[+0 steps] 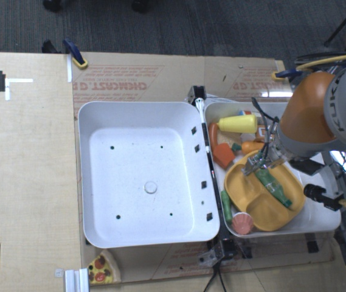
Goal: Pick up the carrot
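Over the right-hand shallow white bin (pixel 318 221), the grey arm's two-finger gripper (pixel 259 163) hangs low among a crowd of toy food; whether its fingers stand wide or narrow cannot be told from this slant. What looks like the carrot (pixel 253 146), a small orange piece with a green tip, lies just up from the gripper, wedged between a yellow corn-like cylinder (pixel 238 124) and the rim of a yellow plastic divided plate (pixel 265 208). Its identity is a judgement, since an orange-red wedge (pixel 223 155) sits close by and could be mistaken for it.

The main risk is a grasp landing on the wrong thing: a green ridged vegetable (pixel 276 187) lies on the plate directly beneath the fingers, and closing there would likely take that instead. Pushing down may also tip the plate.

Room is tight: the bin's near wall and the black hinge clips (pixel 204 140) hem in the left side. Open space lies mostly upward and over the left-hand white bin (pixel 100 181).
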